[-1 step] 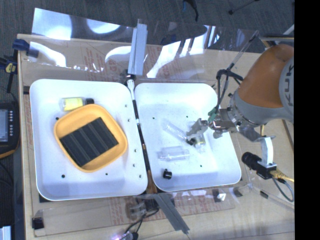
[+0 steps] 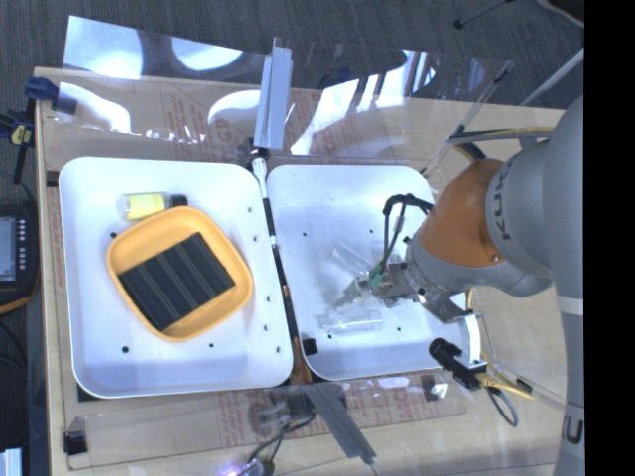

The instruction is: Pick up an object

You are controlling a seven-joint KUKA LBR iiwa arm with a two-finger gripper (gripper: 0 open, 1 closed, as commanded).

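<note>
The arm reaches in from the right, and its gripper [image 2: 375,284] is down inside the right bin [image 2: 317,206], at the bin's middle right. Clear plastic pieces [image 2: 349,317] lie in that bin just left of and below the gripper; they look like a small transparent bottle or wrapper. A second clear bit [image 2: 347,258] lies just above them. The wrist hides the fingers. In the left bin [image 2: 89,345] a yellow-orange tray with a dark ribbed insert [image 2: 179,273] lies tilted, and a small yellow object with a dark end [image 2: 149,204] sits at its upper left.
A grey metal divider bar [image 2: 271,97] stands at the back between the bins. Clear plastic sheeting [image 2: 198,77] lines the far edge of the bench. A black device [image 2: 15,251] sits off the left edge.
</note>
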